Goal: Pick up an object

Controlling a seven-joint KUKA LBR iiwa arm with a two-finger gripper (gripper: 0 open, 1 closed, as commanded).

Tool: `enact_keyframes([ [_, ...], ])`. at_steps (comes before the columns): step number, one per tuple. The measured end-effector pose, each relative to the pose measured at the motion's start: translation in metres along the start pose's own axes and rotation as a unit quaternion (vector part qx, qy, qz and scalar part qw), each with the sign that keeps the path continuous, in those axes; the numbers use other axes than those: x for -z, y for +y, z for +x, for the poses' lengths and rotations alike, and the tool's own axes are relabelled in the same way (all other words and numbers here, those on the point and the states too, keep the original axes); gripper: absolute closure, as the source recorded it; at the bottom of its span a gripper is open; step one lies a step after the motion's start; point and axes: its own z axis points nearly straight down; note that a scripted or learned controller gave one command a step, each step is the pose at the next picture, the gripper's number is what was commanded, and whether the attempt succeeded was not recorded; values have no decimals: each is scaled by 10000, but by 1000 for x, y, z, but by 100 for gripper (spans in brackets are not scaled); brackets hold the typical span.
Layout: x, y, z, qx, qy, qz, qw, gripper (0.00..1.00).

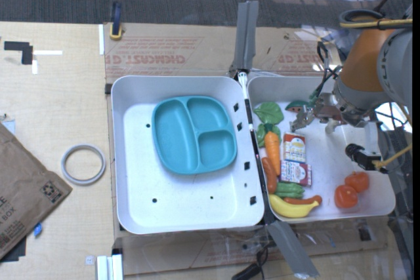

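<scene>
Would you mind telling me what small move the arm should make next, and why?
Probably lower the gripper toward the teal object beside it in the right bin: it hangs above that bin's upper part, holding nothing I can see.

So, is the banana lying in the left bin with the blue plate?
No, the banana lies at the near edge of the right bin, beside the carrot.

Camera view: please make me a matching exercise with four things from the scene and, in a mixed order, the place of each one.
Things:
1. blue plate
2. banana
3. tape ring
4. clamp

Places:
A. bench, left of both bins
B. cardboard, behind the left bin
C. left bin
D. right bin, front edge

Pairs: 1-C, 2-D, 3-A, 4-B
</scene>
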Motion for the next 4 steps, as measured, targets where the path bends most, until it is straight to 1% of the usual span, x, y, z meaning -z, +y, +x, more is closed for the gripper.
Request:
enact_keyframes([
  [1,68,-7,-62,-155,-7,-2,9999,0],
  [2,125,-37,-42,-84,-1,6,10000,0],
  [3,32,20,8,278,0,11,9996,0],
  [4,-1,35,7,359,-8,-2,9994,0],
])
